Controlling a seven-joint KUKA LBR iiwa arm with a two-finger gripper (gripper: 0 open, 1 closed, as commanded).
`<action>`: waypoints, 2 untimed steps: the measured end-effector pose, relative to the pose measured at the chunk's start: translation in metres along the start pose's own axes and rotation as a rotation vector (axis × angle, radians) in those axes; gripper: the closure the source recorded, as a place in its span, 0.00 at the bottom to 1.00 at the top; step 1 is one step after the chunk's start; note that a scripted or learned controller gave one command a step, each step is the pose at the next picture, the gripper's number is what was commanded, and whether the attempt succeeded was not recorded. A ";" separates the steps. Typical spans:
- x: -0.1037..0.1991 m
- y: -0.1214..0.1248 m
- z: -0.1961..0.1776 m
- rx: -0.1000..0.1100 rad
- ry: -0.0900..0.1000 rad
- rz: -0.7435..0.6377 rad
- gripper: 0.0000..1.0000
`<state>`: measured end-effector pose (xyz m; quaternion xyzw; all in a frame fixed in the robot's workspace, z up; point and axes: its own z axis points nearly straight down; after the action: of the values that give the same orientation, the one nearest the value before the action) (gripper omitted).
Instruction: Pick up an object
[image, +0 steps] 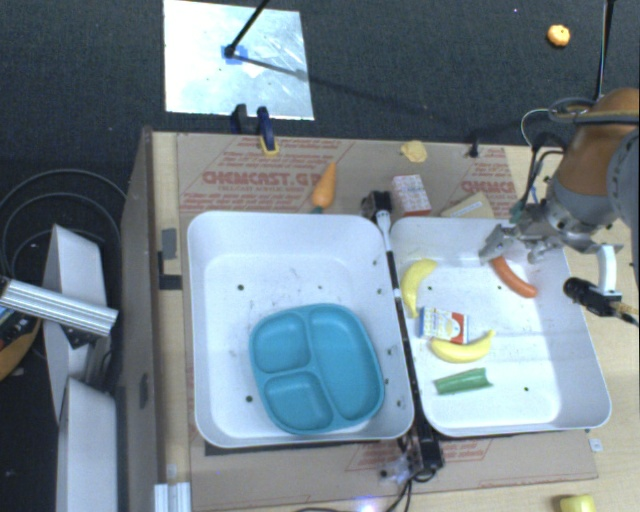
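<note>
My gripper (516, 248) hangs over the far right part of the right bin (560, 400), its two grey fingers spread apart and open. Just below and between them lies an orange-red sausage (514, 278) on the bin floor; I cannot tell whether the fingers touch it. Further left in the same bin are a yellow banana (417, 281), a small white, blue and red carton (442, 324), a second banana (462, 348) and a green pod-shaped piece (462, 380).
The left bin (230, 270) holds a blue divided plate (316, 368). Behind the bins on the cardboard lie a carrot (323, 187), a small pink-white box (411, 194) and a yellow piece (414, 152). A black rail (396, 300) separates the bins.
</note>
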<state>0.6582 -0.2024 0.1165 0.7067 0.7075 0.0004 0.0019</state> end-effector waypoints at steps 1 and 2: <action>-0.001 -0.017 -0.025 0.002 0.002 0.000 0.00; 0.027 0.012 0.012 -0.002 0.000 -0.004 0.00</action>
<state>0.6704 -0.1750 0.1047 0.7052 0.7090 0.0012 0.0027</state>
